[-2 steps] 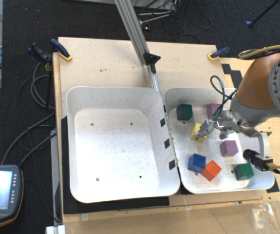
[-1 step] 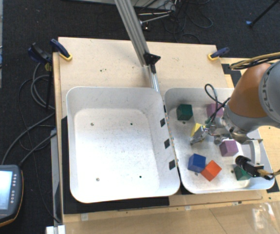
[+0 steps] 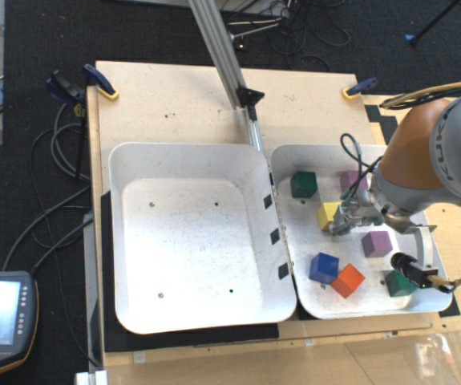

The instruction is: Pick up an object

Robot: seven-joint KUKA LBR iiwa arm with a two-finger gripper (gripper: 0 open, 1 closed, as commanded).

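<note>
The right bin (image 3: 317, 310) holds several small blocks. My gripper (image 3: 342, 220) reaches down into it from the right and sits against the right side of a yellow block (image 3: 327, 214). A green cube (image 3: 303, 184) lies just up and left of it. A purple block (image 3: 376, 243) lies right below the wrist, and a second purple block (image 3: 348, 180) is partly hidden behind the arm. Toward the front lie a blue cube (image 3: 323, 268) and, touching it, an orange cube (image 3: 347, 281). A dark green piece (image 3: 398, 284) rests in the front right corner.
The left bin (image 3: 119, 160) stands beside the right one, their rims meeting at the middle. A slanted metal pole (image 3: 218, 42) comes down to the bins' back edge. Clamps (image 3: 100, 82) grip the board's back corners. A black cable (image 3: 352, 152) loops above the wrist.
</note>
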